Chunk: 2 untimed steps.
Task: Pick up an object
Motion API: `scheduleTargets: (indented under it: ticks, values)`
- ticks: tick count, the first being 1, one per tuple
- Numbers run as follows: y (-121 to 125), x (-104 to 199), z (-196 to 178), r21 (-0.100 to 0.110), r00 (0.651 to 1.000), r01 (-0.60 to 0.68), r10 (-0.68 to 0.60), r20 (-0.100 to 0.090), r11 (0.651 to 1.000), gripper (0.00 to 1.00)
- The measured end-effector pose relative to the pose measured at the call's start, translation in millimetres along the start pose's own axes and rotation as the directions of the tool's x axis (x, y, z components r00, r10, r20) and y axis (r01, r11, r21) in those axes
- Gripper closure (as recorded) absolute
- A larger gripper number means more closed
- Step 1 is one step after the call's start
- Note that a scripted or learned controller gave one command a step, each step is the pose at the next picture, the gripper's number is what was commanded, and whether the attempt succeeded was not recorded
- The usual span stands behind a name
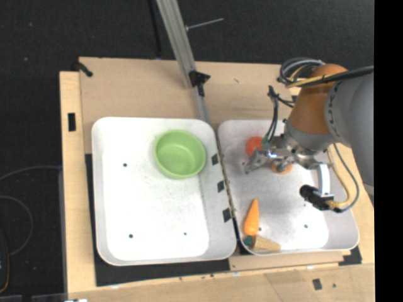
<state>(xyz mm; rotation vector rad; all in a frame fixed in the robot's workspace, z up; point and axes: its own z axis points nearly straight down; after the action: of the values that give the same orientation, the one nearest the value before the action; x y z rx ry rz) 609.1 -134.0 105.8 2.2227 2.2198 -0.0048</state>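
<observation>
My gripper (263, 160) hangs over the upper middle of the right bin (327, 238), its metal fingers pointing left and down. A small orange-red object (254, 145) lies just above and left of the fingers, partly hidden by them. Another orange piece (283, 167) peeks out under the wrist. A carrot (252, 216) lies near the bin's lower left, with a tan wedge (267, 245) at the bottom edge below it. A green bowl (181, 154) sits in the left bin (126, 231).
A slanted metal pole (179, 43) rises from the bench behind the bins. Black clips (223, 184) sit along the seam between the bins. Cables loop around the arm's wrist at the right.
</observation>
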Motion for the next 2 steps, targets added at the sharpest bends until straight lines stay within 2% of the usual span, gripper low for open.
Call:
scheduleTargets:
  ticks: [1,2]
  values:
    - [1.8,-0.8,-14.2,-0.007,1.000,-0.005,0.005,-0.001,1.000,1.00]
    - [-4.4,-9.2,-70.0,-0.009,1.000,-0.001,0.001,0.000,1.000,1.00]
